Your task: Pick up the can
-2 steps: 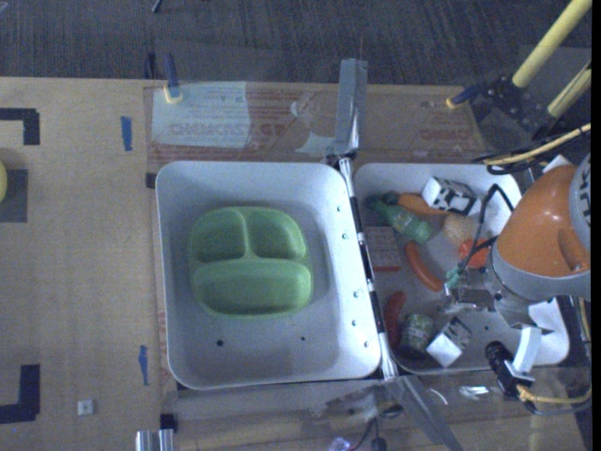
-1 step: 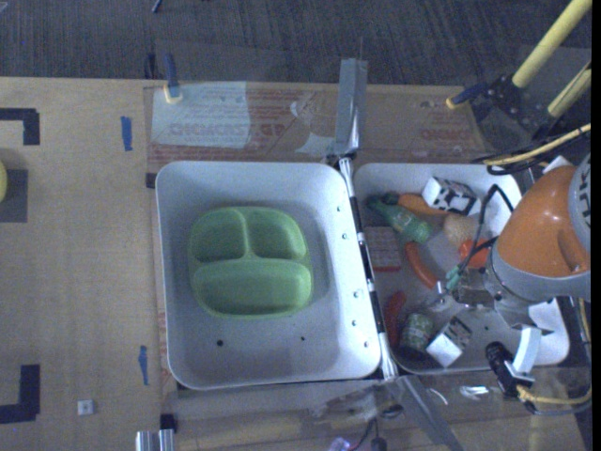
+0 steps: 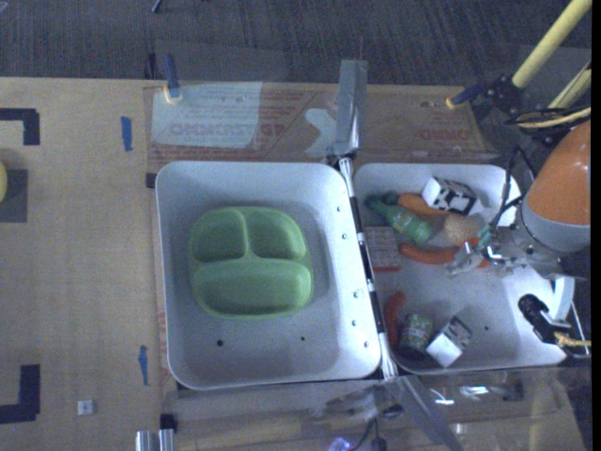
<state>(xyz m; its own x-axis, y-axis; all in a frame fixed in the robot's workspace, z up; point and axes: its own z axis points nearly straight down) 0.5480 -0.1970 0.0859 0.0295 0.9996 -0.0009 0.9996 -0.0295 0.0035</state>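
— Camera view, looking down at a slant: at the far left of the frame we see bare bench [image 3: 75, 280] with blue tape marks, and right of it the left bin [image 3: 178, 195], which carries a green divided tray [image 3: 250, 260] lying flat near its middle.

— We agree. Past the seam between the two bins comes the right bin [image 3: 488, 322], and it is crowded. Along its upper part we make out a green bottle [image 3: 401, 218] lying on its side, an orange carrot-like piece [image 3: 419, 204] just above it, and a white box with black marks [image 3: 447, 195] near the upper rim.

— And the can [image 3: 416, 330]? We place it in the lower left part of the right bin, standing near the front wall, with a red item [image 3: 393, 305] just left of it and a small white and grey block [image 3: 448, 341] touching or nearly touching its right side.

— That matches what we see. Right of centre in that bin, the gripper [image 3: 475, 255] sits low over an orange-red piece [image 3: 434, 253], well apart from the can. We cannot tell whether its pincer is wide or narrow; the metal parts blur together.

— At the frame's right edge we see the arm [image 3: 561, 200] itself, its orange band bulking over the bin's rim.
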